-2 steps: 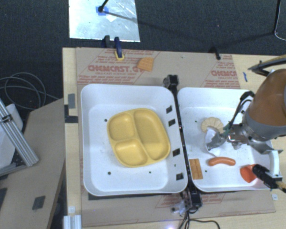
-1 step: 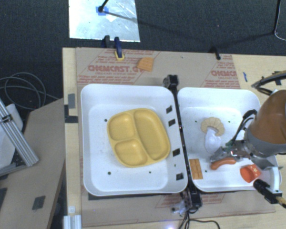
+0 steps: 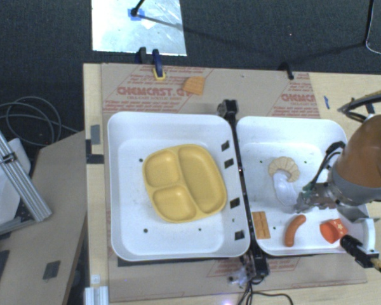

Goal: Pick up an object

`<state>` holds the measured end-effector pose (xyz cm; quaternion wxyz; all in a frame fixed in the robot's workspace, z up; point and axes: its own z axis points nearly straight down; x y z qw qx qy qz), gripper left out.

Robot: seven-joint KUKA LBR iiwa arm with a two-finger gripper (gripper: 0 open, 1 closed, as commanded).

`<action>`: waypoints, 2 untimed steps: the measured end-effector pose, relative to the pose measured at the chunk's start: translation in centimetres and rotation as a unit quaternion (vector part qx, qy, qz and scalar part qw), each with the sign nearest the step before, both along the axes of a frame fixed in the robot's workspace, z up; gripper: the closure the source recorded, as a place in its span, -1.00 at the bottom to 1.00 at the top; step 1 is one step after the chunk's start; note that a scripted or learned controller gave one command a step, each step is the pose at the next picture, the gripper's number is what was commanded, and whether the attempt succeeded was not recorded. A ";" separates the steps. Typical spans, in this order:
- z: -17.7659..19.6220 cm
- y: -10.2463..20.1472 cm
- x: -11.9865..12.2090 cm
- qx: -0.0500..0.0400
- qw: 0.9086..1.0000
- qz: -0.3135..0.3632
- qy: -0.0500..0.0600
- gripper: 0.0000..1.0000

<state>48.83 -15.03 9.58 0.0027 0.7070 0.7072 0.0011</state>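
Gripper low in the right bin, beside the toy food

The gripper [image 3: 307,200] sits low in the right bin [image 3: 254,138], its dark tip just beside a pale, whitish object [image 3: 283,188]; whether it is released or clamped on anything cannot be told from this slant. Just above that pale object lies a tan croissant [image 3: 286,167], touching or nearly touching it. Below the tip, a brown-red sausage [image 3: 294,229] lies tilted on the bin floor, and to its right an orange piece [image 3: 331,230] rests near the bin's edge. A small tan slab [image 3: 260,225] lies by the bin's left wall. Behind the tip, the grey wrist and orange band of the arm [image 3: 365,164] reach in from the right. The left bin [image 3: 124,189] holds a yellow three-compartment plate [image 3: 184,183]
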 end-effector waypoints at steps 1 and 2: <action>0.0 0.0 0.0 0.000 1.000 0.000 0.000 -1.00; -1.2 0.8 3.2 0.001 1.000 0.003 0.001 -1.00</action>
